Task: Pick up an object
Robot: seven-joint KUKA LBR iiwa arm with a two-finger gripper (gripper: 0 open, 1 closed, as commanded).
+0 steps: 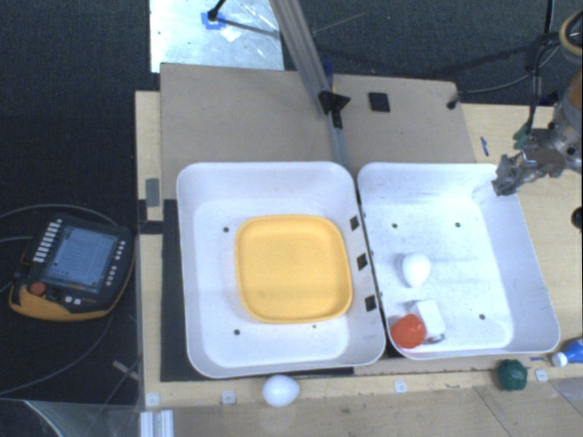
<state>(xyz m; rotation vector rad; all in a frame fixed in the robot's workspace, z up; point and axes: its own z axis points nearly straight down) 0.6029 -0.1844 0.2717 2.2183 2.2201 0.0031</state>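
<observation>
In the right bin [474, 244] a white egg-shaped object [415, 269] lies near the middle left. A red ball [408, 331] and a small white block [429, 317] touch each other in the near left corner. A yellow square plate [293, 268] fills the middle of the left bin [205, 244]. My gripper [506, 180] hovers over the far right rim of the right bin, well away from all these objects, and nothing is visibly held in it.
A white egg [281, 390] lies on the bench in front of the left bin. A green ball [512, 374] and a blue item [570, 355] sit beyond the right bin's near right corner. A teach pendant [68, 276] rests at far left.
</observation>
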